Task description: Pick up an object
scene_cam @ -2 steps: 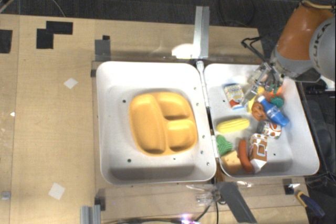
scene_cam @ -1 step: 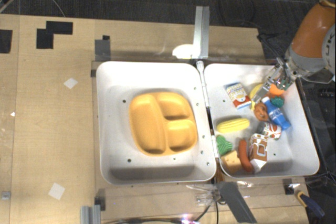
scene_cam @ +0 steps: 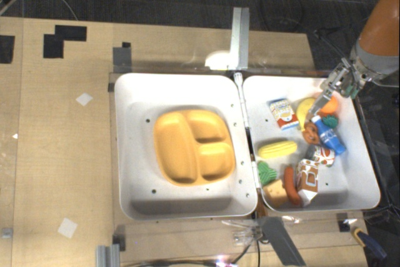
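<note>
The tool [scene_cam: 326,97] is seen poised over the right bin [scene_cam: 369,179] – whether it is released or clenched cannot be told. Just below it lie an orange toy [scene_cam: 329,105] and a blue bottle [scene_cam: 330,136]. A yellow tray [scene_cam: 194,146] is set in the left bin [scene_cam: 128,134].

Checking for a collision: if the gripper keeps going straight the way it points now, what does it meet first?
The gripper points down-left into the right bin. Probably the orange toy beside the yellow one first, though depth is unclear from above.
</note>
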Robot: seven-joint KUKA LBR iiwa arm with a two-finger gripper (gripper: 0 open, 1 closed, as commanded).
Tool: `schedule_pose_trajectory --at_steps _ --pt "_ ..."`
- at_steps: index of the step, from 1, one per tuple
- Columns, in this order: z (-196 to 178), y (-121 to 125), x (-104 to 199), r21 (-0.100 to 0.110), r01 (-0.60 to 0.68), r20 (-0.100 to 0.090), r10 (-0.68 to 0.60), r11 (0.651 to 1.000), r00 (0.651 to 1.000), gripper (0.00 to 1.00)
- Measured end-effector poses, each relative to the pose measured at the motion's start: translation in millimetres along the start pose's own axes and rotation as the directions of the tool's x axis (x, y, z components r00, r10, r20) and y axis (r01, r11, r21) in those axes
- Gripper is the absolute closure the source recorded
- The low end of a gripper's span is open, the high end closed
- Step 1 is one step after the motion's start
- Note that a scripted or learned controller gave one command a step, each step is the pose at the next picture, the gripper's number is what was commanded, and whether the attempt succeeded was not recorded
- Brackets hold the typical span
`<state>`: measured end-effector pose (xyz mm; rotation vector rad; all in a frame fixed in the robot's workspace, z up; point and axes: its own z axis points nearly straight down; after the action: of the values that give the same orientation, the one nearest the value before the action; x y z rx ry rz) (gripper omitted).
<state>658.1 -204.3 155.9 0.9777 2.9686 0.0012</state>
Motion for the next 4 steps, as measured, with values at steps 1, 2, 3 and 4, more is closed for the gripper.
schedule_pose_trajectory --at_steps 1,2,3,4 --pt "51.1 -12.9 14.9 0.0 -0.075 0.0 0.075 0.997 0.997 0.0" --pt "55.4 0.8 -1.9 0.003 -0.178 -0.005 0.178 0.984 0.984 0.0" --pt "61.3 4.4 -6.1 0.01 -0.288 -0.017 0.288 0.958 0.957 0.0" --pt "10.0 5.5 -8.3 0.0 -0.136 -0.001 0.136 0.991 0.991 0.0"
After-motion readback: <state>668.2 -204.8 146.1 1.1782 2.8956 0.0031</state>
